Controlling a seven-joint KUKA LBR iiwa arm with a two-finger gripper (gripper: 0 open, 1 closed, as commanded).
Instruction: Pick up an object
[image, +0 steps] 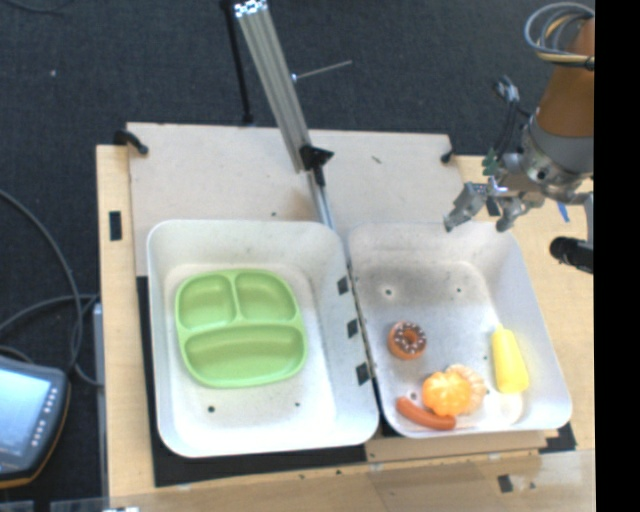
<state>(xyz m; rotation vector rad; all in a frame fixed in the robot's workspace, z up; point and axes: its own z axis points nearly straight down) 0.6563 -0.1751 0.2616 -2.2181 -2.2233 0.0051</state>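
Note:
The right bin (440, 280) holds a small brown doughnut (406, 340), an orange fruit (452, 391), a red-orange sausage (425, 414) and a yellow corn cob (509, 361), all in its near half. My gripper (482, 212) hangs over the bin's far right corner, well above and behind these objects. Its two fingers (460, 210) are spread apart with nothing between them. The orange band of the arm (570, 100) rises at the right.
The left bin (170, 250) holds a green divided plate (240, 326). A slanted metal post (285, 95) stands behind the bins, ending at the divider. A grey screen device (28, 410) lies off the bench at the lower left.

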